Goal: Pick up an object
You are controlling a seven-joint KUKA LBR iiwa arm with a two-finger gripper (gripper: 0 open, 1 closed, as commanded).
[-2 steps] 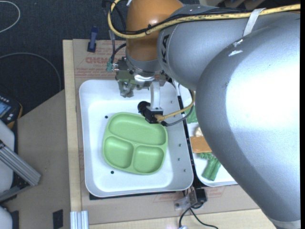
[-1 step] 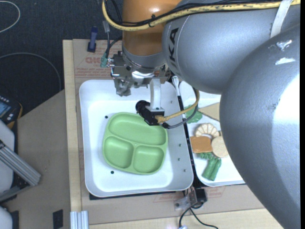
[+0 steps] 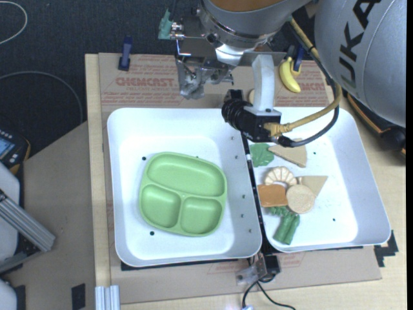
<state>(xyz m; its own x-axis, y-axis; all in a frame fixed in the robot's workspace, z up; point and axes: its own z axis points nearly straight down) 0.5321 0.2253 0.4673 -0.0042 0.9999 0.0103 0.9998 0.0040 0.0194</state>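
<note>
The right bin (image 3: 361, 173) holds a cluster of toy foods along its left side: a green leaf piece (image 3: 260, 154), a tan wedge (image 3: 288, 155), a scalloped cookie (image 3: 281, 175), an orange block (image 3: 273, 195), a round tan disc (image 3: 301, 199) and a green pickle (image 3: 287, 227). A light green divided plate (image 3: 184, 192) lies in the left bin (image 3: 122, 173). My gripper (image 3: 193, 82) hangs under the wrist over the cardboard just behind the left bin's back rim, apart from all the objects. Nothing shows in it.
A yellow banana (image 3: 290, 76) lies behind the right bin. A black cable fitting (image 3: 244, 118) and yellow hose (image 3: 310, 121) hang over the divide between the bins. A blue clamp (image 3: 125, 52) sits at the bench's back left.
</note>
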